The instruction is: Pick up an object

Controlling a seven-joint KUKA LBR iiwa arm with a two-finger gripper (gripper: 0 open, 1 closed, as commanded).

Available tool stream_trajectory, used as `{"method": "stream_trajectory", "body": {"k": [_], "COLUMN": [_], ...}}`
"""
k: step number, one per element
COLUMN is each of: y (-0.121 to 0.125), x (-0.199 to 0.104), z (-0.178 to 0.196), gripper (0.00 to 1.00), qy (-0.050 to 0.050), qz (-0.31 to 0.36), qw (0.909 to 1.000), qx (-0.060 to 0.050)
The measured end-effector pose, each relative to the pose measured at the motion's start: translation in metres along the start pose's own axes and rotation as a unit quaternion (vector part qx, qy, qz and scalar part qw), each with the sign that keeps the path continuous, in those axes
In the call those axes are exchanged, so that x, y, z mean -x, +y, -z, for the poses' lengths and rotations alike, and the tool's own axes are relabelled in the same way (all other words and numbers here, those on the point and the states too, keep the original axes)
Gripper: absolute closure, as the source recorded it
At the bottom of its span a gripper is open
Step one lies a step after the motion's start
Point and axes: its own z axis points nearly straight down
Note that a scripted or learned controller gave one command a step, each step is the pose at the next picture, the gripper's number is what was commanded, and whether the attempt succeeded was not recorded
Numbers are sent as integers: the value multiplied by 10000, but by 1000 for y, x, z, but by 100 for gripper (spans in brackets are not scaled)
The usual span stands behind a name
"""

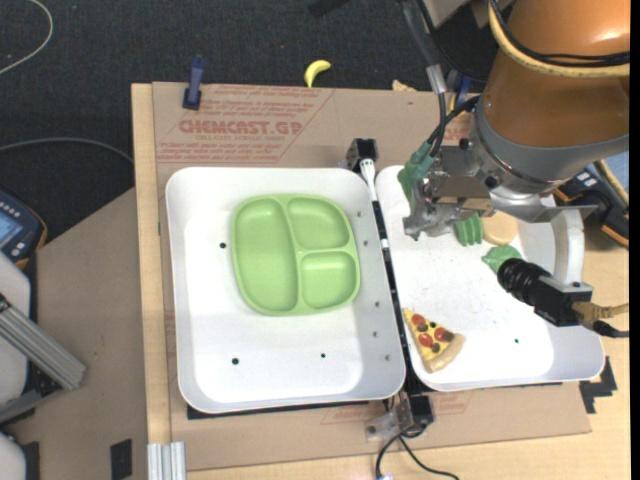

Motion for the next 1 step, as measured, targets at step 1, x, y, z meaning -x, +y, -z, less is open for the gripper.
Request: {"method": "stream_trajectory", "body": {"k": [1], "y": [1], "x": [32], "z": [99], "gripper": [100], "qy": [1], "qz": [-21], "qw": [10000], "qx": [42]}}
